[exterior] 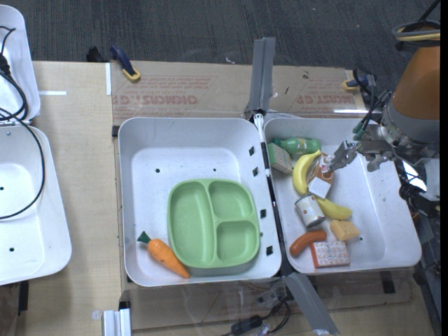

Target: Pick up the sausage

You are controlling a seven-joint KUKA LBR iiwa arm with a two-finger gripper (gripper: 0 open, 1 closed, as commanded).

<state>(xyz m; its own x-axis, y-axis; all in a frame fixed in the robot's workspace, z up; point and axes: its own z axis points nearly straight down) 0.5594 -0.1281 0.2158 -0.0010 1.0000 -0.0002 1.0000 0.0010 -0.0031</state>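
The short reddish-orange sausage [306, 241] lies near the front edge of the right-hand shallow white bin [388, 222], its one end just beside the small red-and-white printed packet [329, 255] and its other end close to the bin's inner wall; a small grey tin can [309, 211] sits just behind it and a pale yellow wedge of cheese [344, 230] lies beside that. The tool [344, 154] hangs well back from the sausage, over the rear of the same bin near a curved yellow banana [302, 171], and its slim fingers blur into the cables around them, so I cannot tell whether it is released or clenched; nothing appears to sit between them. The likeliest trouble from here is crowding: the sausage is hemmed in by the packet, the can and the cheese, so a descent that lands slightly off may pinch the packet or knock the can over instead. Its rounded, smooth body may also roll or squirt out from a closing grip, and its nearness to the bin wall leaves little room for one finger. By count, the right bin holds one sausage, two bananas including a smaller one [334, 208], one can, one cheese wedge, one packet, one green bottle [297, 145] and one small orange-topped item I cannot identify. The left-hand white bin [140, 187] holds one green divided plastic plate [213, 222] and one orange toy carrot [165, 255].
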